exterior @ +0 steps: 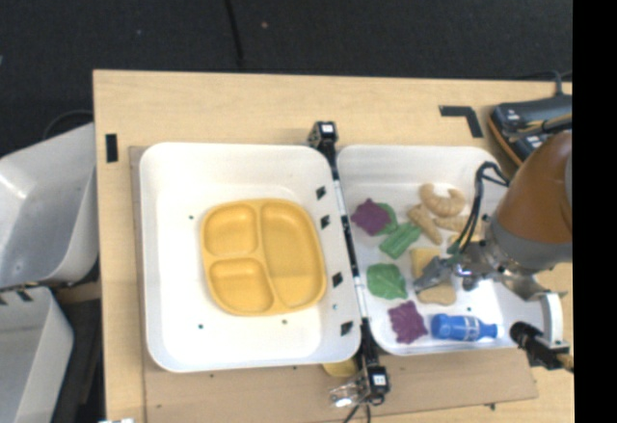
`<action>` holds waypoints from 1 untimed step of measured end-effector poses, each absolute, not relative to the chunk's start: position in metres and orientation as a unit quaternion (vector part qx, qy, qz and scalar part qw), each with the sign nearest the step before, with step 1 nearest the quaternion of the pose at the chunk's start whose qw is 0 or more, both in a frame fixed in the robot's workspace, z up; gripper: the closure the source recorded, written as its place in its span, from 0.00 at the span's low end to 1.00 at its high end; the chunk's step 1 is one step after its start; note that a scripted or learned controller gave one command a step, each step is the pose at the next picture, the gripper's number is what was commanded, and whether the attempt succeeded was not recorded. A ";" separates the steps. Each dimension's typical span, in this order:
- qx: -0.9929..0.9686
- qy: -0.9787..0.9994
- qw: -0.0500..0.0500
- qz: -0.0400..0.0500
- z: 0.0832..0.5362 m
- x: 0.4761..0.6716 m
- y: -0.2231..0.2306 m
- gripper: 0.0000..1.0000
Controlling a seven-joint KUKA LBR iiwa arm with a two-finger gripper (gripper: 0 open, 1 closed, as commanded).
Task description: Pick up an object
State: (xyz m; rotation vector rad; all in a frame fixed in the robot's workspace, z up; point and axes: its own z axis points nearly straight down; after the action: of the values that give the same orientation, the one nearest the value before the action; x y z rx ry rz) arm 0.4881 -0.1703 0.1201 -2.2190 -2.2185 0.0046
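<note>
Two bins side by side on bench, arm reaching in from right.
Left shallow white bin holds yellow three-compartment plastic tray near its centre. Right shallow white bin: purple toy piece far-left, green block beside it, tan curved piece to their right, green lump nearer, second purple piece and blue plastic bottle along near edge.

Yellow divided tray sits mid left bin. Right bin just beside it. Wooden bench beneath. Black clips at the bins' seam.
</note>
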 end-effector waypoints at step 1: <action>-0.703 -0.711 -0.002 -0.004 0.205 0.492 -0.067 0.00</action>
State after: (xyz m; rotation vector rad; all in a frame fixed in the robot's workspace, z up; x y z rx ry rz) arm 0.4923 -0.0670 0.2049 -2.2106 -2.2370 -0.0132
